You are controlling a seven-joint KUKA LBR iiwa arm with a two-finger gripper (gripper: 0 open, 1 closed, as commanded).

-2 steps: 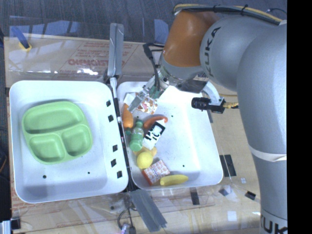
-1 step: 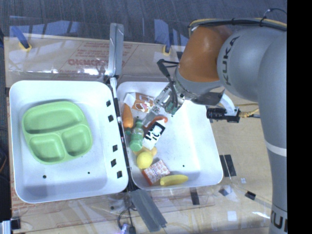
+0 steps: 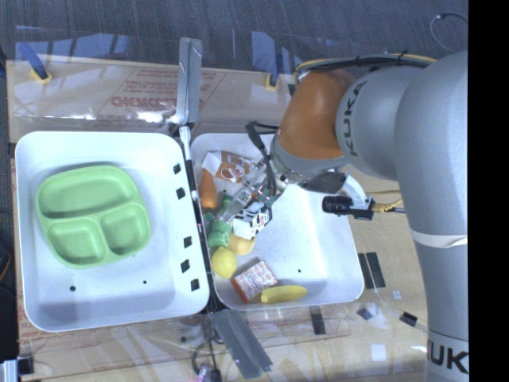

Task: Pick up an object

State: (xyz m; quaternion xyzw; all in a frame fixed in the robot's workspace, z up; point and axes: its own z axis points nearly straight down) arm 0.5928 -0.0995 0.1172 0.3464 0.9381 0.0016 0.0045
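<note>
— Has it got anything yet?

— Hard to call. The gripper [image 3: 256, 200] is down in the right bin [image 3: 338, 273], at the frame's centre, right over the clutter along that bin's left side. Its tip is lost among the pieces there, so I cannot tell how it stands or whether it has anything.

— What is within reach?

— An orange carrot [image 3: 207, 189], a green piece [image 3: 218, 232], a lemon [image 3: 224, 263], and lower down a red box [image 3: 254, 279] touching a banana [image 3: 283, 294]. All lie in the bin.

— And the left bin?

— It has a green tray [image 3: 92, 213]. I'd say the reach is made, the lift is not.
</note>
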